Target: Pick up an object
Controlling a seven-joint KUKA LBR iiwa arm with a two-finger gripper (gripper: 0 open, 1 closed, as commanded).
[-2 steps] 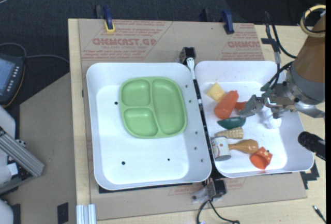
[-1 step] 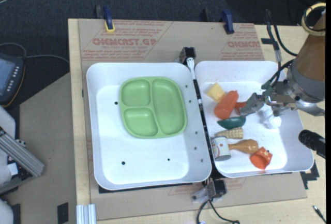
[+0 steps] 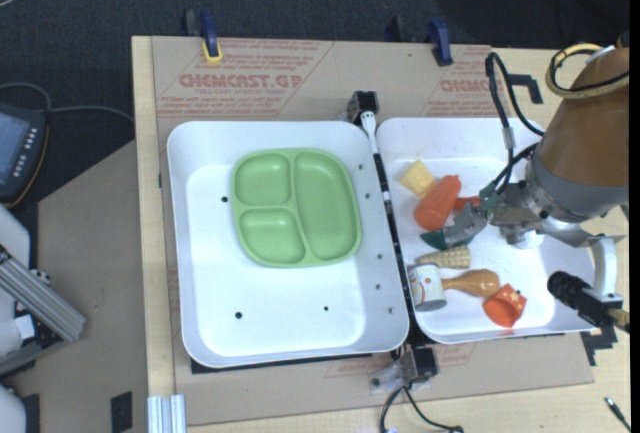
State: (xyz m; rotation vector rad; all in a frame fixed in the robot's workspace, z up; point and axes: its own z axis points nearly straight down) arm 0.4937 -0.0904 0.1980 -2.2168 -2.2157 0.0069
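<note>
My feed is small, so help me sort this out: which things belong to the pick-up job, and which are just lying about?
Part of the job:
hand, low in the right bin
orange carrot
yellow block
corn cob
drumstick
small can
red piece

Just lying about:
green divided plate in the left bin
blue clamps

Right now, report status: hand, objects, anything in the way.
Hand low in right bin, nothing seen in it. Carrot just left of it, corn just below. Green plate alone in left bin.
</note>
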